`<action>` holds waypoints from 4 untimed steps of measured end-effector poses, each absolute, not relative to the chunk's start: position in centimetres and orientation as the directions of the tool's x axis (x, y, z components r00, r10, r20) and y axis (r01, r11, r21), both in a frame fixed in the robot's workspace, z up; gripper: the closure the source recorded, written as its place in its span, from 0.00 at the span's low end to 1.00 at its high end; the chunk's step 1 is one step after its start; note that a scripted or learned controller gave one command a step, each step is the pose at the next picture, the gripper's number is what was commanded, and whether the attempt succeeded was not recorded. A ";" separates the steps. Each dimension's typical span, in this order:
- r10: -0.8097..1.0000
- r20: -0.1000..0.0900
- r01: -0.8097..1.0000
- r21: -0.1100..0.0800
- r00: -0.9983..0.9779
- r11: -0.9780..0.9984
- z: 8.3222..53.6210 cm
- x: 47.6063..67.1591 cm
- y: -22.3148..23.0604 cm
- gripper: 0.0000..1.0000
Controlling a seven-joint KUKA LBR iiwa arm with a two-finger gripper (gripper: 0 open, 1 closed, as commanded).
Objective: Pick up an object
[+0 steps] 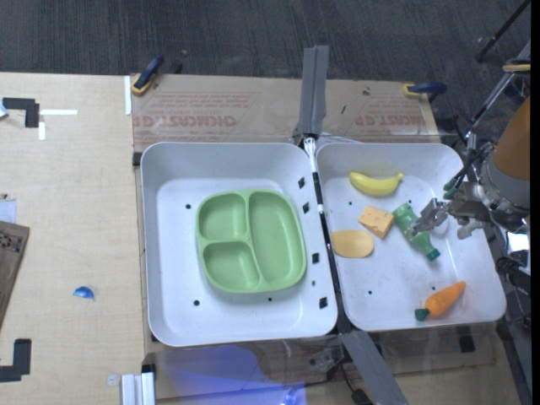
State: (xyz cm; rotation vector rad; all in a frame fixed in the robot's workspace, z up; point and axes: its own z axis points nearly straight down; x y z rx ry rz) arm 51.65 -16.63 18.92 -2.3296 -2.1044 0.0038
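Gripper (439, 215) is at the approach step, fingers apart just above the green bottle (417, 230) at 3 o'clock in the right bin (481, 302); next move: drop and close.

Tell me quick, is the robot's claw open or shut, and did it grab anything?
Gripper: low over the right bin, right beside the green bottle. Whether it is open or shut, or gripping the bottle, cannot be told.
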 end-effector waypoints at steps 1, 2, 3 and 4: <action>0.983 -0.001 0.983 -0.002 0.181 -0.181 19.4 52.5 -15.5 0.00; 0.987 -0.001 0.987 -0.001 0.161 -0.161 9.2 55.0 -17.8 0.00; 0.986 -0.001 0.986 -0.002 0.165 -0.165 10.0 54.9 -17.9 1.00; 1.000 -0.001 1.000 -0.002 0.031 -0.031 19.5 57.0 -11.9 1.00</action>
